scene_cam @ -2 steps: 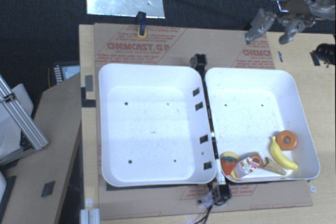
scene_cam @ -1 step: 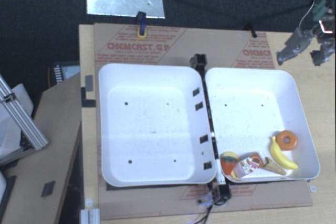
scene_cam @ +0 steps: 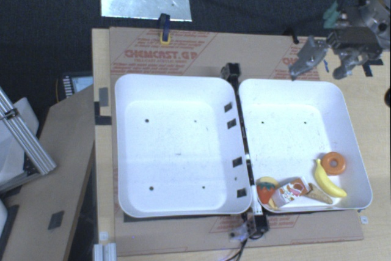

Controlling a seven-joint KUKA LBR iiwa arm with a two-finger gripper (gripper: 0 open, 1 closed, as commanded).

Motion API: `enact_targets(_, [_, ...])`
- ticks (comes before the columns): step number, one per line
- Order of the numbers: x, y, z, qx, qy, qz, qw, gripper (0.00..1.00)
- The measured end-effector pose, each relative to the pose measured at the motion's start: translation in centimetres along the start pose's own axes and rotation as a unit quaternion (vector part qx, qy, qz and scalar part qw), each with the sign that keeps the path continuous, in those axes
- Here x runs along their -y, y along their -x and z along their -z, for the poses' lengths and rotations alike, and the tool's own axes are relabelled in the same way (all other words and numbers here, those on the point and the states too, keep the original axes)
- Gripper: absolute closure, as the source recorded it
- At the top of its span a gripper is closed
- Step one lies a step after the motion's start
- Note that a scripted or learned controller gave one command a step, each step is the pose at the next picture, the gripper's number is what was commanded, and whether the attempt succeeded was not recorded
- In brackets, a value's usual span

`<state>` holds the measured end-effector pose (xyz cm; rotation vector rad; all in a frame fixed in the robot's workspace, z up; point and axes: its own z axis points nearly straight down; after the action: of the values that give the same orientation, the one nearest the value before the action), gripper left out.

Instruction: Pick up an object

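The grey two-finger gripper hangs above the far rim of the right-hand shallow white plastic bin, its two metal fingers spread apart with nothing between them. Everything worth picking lies at the opposite end of that bin — huddled in the near right corner, well apart from the gripper. There sit a yellow curved toy banana, an orange ring-shaped doughnut just beside its upper end, a red-and-white printed packet, a small brown wedge and a round orange-red fruit against the near wall. The banana's long axis runs roughly from far to near, bending toward the near right corner — in my judgement the reach must travel toward the camera and down.
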<state>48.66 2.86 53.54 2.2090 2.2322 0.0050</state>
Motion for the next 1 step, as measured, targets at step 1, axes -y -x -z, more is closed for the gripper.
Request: enact_targets(1, [-0.02, -5.43, -0.02, 0.000, 0.000, -0.001, 1.0000, 0.00])
